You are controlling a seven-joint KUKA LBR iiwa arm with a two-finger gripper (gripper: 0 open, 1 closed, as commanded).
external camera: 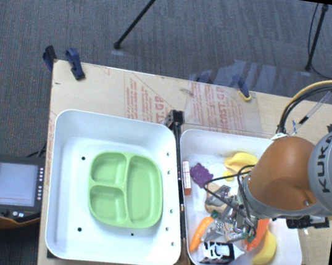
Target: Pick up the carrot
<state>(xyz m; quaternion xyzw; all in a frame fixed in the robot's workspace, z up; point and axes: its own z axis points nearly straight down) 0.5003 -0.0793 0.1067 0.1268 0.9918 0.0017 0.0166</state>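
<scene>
While the arm (284,172) leans in from the right over the right-hand bin (205,142), the claw (231,223) is down low among the clutter near the bin's near edge, and whether it is open or closed simply can't be told from up here, because the metal parts run together with the objects under them. Nothing can be seen gripped in it. The carrot (200,232) lies just left of the claw, a slim orange piece tilted with its upper end leaning right, sitting on the bin floor close to the bin's left wall; it looks very near the claw's metalwork, though contact can't be confirmed. Right of the claw there's a second orange piece (258,234), upright-ish, pressed against a yellow banana-shaped toy (266,250) at the near right corner. Just on the near side of the claw sits a small black-and-white object (217,251). Farther back in that bin, a purple toy (200,174) rests near the left wall with a thin red-and-white stick (185,177) beside it, and another yellow piece (241,161) peeks out at the far side, partly hidden by the arm. The arm's big orange band bulges over the bin's right half, wrist pointed down and to the left, cables (312,96) looping up behind it. Over on the left, the other white bin (67,144) holds a green divided tray (126,189), well apart from the action. Both bins sit on the cardboard-covered tabletop (135,89), and a handheld control pendant (10,188) rests off its left edge.
</scene>
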